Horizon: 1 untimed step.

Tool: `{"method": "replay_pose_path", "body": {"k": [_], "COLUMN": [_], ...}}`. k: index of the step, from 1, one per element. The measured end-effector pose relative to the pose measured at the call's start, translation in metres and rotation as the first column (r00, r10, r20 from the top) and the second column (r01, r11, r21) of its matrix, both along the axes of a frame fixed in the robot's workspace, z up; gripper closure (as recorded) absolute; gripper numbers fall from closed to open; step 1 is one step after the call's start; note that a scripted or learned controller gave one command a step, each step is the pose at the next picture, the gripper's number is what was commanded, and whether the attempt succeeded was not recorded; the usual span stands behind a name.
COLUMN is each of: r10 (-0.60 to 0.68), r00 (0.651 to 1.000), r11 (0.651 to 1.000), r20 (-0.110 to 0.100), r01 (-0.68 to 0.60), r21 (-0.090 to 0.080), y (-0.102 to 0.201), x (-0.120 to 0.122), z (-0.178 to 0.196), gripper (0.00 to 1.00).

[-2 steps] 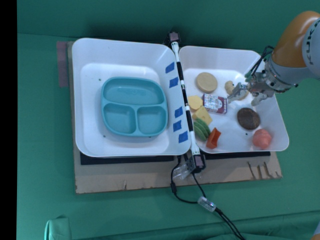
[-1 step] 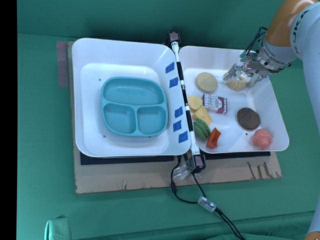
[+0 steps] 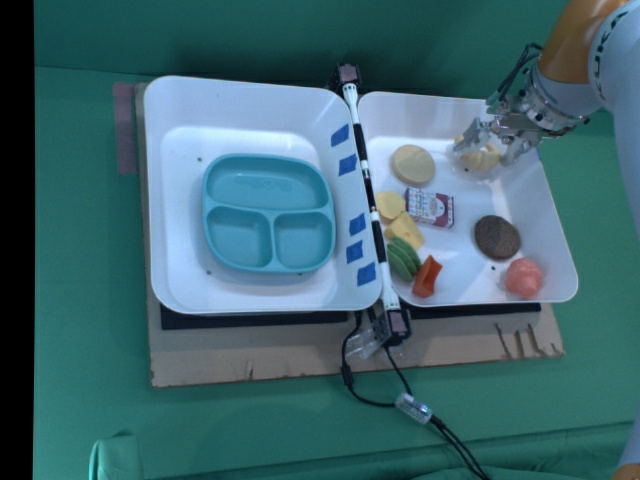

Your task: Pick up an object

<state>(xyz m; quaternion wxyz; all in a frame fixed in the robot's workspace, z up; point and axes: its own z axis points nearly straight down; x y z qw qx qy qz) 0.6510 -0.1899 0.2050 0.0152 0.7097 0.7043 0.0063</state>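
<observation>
My gripper (image 3: 497,140) hangs over the far part of the right bin (image 3: 556,230), right above a pale yellow food piece (image 3: 479,158) that it partly hides. Whether it touches that piece I cannot tell. Other items lie in the same bin. Among them are a tan round biscuit (image 3: 413,164), a red and white carton (image 3: 430,206), a brown round patty (image 3: 496,236) and a pink peach (image 3: 523,277). Along the bin's left wall lie yellow pieces (image 3: 398,218), a green pod (image 3: 404,258) and an orange-red piece (image 3: 427,276).
The left bin (image 3: 180,108) holds a teal divided plate (image 3: 268,213). A black and white bar (image 3: 365,178) with blue tape marks runs between the bins. A cable (image 3: 400,393) trails off the cardboard base at the front. Green cloth surrounds the bench.
</observation>
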Motion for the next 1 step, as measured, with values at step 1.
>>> {"method": "replay_pose_path", "body": {"k": [1], "r10": [0.003], "r00": [1.0], "r11": [1.0], "r20": [-0.016], "r01": [-0.003], "r21": [0.006], "y": [0.0269], "x": [-0.0794], "z": [0.1419], "gripper": [1.0]}}
